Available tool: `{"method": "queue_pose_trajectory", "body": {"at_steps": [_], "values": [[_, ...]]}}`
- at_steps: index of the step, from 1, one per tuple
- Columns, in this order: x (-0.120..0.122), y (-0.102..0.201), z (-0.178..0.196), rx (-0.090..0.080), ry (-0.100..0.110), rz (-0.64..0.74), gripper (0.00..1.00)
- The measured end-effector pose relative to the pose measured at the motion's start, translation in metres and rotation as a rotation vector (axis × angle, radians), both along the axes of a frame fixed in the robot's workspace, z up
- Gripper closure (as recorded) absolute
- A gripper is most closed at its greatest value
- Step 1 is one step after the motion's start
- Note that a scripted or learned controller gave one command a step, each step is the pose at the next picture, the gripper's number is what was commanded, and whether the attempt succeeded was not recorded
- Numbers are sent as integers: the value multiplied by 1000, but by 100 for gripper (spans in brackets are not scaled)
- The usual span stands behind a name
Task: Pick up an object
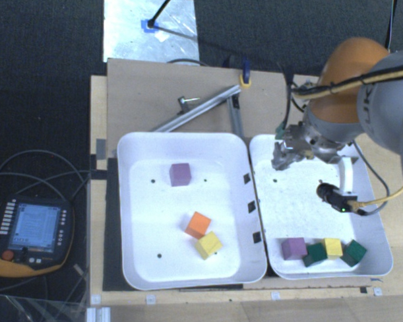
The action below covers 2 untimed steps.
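The fingers [283,160] point down over the far left corner of the right bin [374,226], close to the wall it shares with its neighbour. They are too small and dark to tell whether they are spread or closed, and nothing can be seen between them. Above them sits the grey wrist with its orange band [346,76], and the arm [388,97] runs off to the right.

Just right of the fingers, a small black device [332,194] with a green light hangs over the same bin on a cable. Along the near edge of the right bin lies a row of blocks: a purple block [293,247], a dark green block [314,253], a yellow block [333,247] and another green block [354,252], touching or nearly so.

The left bin [135,254] holds a purple cube [180,174] toward its far side, well apart from an orange cube [198,224] and a yellow cube [208,244], which touch each other near the middle.

Both bins rest on the bench [302,306]. A metal bar [196,110] lies at a slant behind the left bin. A handheld control pendant [30,237] with a screen lies on the dark floor to the left.
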State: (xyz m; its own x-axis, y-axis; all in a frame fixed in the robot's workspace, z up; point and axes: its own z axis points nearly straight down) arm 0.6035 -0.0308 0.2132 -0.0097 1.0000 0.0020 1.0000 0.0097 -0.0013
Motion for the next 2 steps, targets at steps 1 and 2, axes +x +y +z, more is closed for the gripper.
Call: {"method": "queue_pose_trajectory", "body": {"at_steps": [1,2], "values": [[-21,52,17,1,-1,2,100],[-51,98,12,0,1,1,100]]}}
